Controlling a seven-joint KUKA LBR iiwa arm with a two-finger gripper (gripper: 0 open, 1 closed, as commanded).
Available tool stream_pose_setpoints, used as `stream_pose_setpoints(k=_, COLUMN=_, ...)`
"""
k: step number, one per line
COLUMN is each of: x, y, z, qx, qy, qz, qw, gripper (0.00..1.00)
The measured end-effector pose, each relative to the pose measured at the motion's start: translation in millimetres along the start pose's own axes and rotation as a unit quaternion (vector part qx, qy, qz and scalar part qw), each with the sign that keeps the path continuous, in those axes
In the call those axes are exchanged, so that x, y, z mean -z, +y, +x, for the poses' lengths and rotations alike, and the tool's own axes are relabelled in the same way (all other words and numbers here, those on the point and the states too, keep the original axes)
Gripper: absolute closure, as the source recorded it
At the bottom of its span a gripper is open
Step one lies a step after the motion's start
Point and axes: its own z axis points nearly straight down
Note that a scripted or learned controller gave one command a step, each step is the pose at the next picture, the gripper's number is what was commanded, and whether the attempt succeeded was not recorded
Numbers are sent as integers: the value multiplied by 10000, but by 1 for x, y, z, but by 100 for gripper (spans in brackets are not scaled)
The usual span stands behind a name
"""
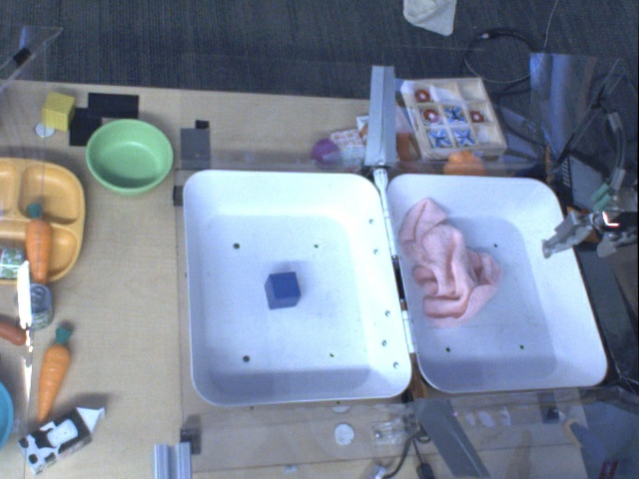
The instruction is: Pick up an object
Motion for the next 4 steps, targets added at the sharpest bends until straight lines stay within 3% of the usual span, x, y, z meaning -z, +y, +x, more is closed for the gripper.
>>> stream_pose_setpoints(k=1, x=-160, y=31, z=20, qx=1163, qy=10, qz=-1, qw=9932, gripper=0)
stream_pose_setpoints(k=2, x=-186, y=50, z=53, qx=2215, qy=-23, qz=-68, qw=9751, gripper=0)
stream_pose_setpoints(k=3, x=-185, y=98, z=82, qx=4071, qy=-43, qz=-83, qw=9133, gripper=0)
stream_pose_setpoints(k=4, x=-186, y=125, z=101, qx=1839, qy=-18, qz=-67, qw=9829, gripper=0)
